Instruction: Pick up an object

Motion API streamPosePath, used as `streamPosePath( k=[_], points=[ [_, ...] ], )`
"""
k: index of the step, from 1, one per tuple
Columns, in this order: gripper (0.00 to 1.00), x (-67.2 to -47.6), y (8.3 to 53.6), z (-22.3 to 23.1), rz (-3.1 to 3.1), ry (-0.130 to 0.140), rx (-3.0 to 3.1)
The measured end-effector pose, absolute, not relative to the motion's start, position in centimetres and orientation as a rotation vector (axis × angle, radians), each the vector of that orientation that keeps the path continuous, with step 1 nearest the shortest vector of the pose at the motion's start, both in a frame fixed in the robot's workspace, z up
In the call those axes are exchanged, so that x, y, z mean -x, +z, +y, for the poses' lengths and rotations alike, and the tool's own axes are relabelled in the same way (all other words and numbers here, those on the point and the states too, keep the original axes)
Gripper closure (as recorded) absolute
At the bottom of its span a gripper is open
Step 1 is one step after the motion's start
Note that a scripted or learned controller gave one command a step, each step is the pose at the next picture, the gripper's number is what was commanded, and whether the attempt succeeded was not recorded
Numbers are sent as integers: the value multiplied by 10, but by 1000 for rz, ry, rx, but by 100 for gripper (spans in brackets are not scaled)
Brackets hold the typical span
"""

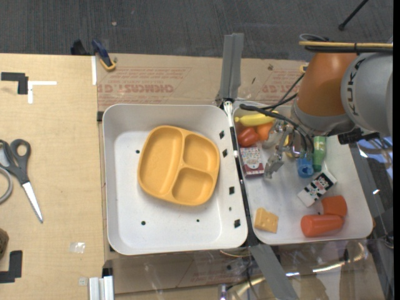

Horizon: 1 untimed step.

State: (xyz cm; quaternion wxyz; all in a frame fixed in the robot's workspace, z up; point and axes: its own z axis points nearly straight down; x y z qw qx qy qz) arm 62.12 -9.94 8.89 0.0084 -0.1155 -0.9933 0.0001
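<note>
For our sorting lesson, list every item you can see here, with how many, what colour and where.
plate: 1, yellow, three sections, in the left bin
left bin: 1, white, centre of the bench
right bin: 1, white, beside the left bin
cheese: 1, yellow wedge, right bin, near edge
red pieces: 2, orange-red, right bin, near right corner
black-and-white block: 1, right bin, above the red pieces
blue piece: 1, right bin, middle
green piece: 1, right bin, beside the blue one
small carton: 1, red and white, right bin, left side
banana: 1, yellow, right bin, far corner
scissors: 1, grey handles, bench, far left
arm: 1, grey with orange band, over the right bin
</note>
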Motion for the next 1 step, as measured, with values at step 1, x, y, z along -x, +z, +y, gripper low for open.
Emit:
streamPosePath(
  k=[1],
  points=[
    [0,-641,116,-165,-3072,2,455]
  ],
)
